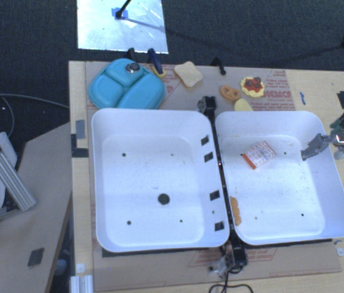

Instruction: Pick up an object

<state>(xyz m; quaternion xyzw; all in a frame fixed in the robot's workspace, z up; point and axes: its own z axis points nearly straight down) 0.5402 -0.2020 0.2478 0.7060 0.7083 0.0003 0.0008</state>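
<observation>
Camera view: right bin (336,206) holds orange-white packet (258,155); left bin (108,139) dark disc (163,198); pincer (313,146) state unclear.

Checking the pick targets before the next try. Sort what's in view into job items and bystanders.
Job items:
- orange-and-white packet, right bin
- small brown piece by that bin's left wall
- gripper

Lying about:
- blue divided plate
- toast slice
- toy foods behind the bins
- dark disc, left bin

Cool even light, glare on white bins (154,133), slight softness.
</observation>
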